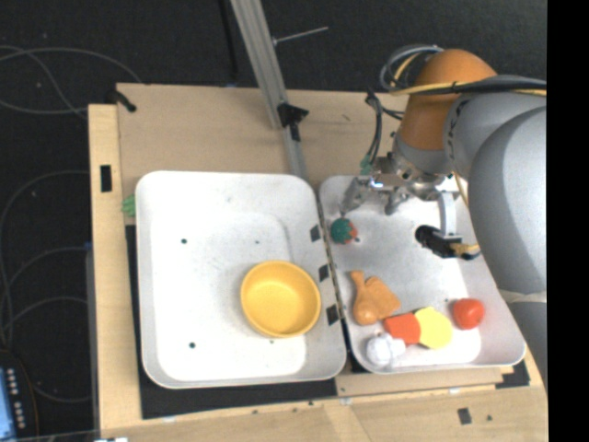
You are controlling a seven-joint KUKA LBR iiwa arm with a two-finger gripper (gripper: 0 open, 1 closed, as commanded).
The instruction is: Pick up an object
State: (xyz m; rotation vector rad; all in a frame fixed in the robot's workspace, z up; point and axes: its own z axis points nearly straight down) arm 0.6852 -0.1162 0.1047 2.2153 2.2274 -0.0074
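Seeing gripper (375, 195) over right white bin's (502, 343) far end, fingers apart, nothing between — small green-and-red ball (343, 232) just below it, near left wall. Yellow plastic bowl (280, 298) in left white bin (170, 210).

Robot lab: grey industrial arm (515, 182), plain plywood bench (202, 127), loose black cables (37, 72), slanted aluminium mounting rail (262, 53).
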